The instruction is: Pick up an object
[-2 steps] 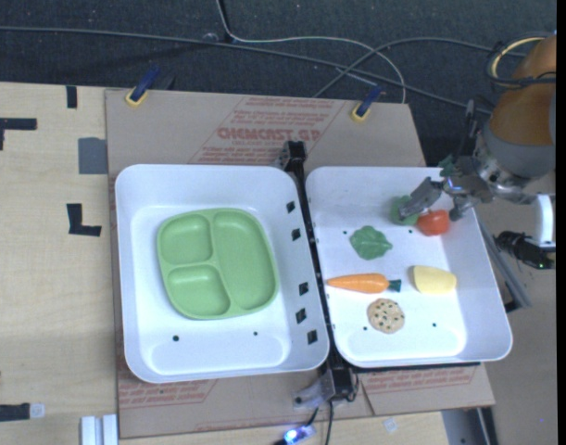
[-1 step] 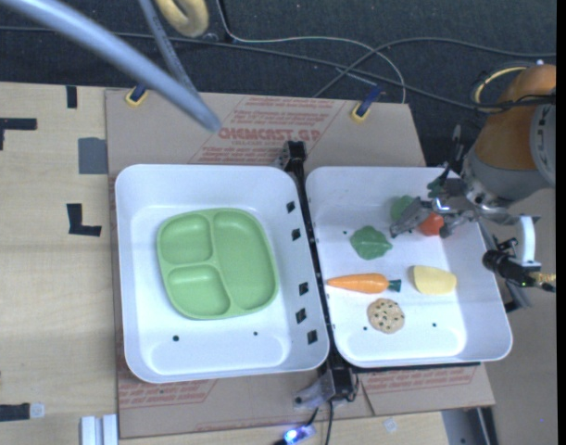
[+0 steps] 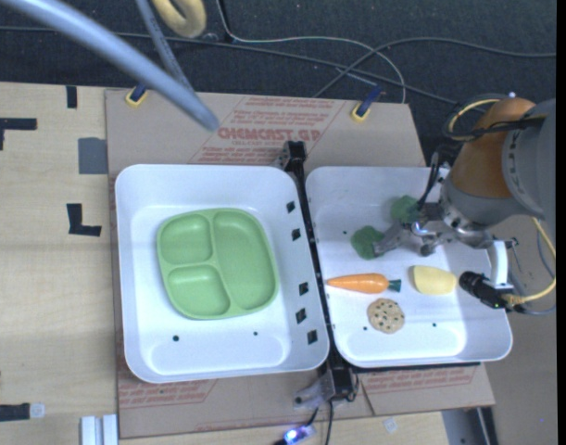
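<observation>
Right bin [image 3: 357, 346] on my bench, gripper [image 3: 391, 239] low beside green toy [image 3: 365, 242], jaw state I cannot tell, carrot [image 3: 357, 284] just below.

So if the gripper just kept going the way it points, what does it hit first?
Most likely the green object lying just ahead of the gripper in the right bin; height above it is unclear.

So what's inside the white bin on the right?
The right bin holds a carrot, a cookie, a yellow piece and a green item. The claw reaches in beside the green item; anything beneath the arm is covered.
</observation>
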`<state>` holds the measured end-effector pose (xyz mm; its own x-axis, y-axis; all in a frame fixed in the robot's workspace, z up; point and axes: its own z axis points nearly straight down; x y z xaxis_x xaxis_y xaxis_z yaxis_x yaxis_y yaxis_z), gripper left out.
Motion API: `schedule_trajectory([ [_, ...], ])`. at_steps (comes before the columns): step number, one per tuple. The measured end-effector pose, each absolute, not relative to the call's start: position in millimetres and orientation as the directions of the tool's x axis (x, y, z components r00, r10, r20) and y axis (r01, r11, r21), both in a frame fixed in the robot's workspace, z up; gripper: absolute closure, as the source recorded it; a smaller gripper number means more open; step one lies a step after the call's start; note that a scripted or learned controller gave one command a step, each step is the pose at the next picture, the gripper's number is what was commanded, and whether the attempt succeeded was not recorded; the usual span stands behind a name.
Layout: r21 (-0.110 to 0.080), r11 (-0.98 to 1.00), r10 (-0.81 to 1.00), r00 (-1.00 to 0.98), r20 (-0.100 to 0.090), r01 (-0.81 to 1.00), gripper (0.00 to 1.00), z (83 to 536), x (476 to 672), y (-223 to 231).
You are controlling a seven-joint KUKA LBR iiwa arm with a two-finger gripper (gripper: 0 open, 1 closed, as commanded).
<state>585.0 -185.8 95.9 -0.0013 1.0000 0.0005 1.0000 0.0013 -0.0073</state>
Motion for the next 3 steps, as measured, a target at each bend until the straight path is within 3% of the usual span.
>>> schedule_trajectory([
  [1,0.000,0.002,1.000,-0.002,-0.002,1.000,0.00,85.5,585.6,-185.6],
  [2,0.004,0.003,1.000,-0.003,-0.002,1.000,1.00,97.6,587.2,-185.2],
  [3,0.003,0.001,1.000,-0.001,-0.001,1.000,1.00,139.9,588.5,-185.5],
])
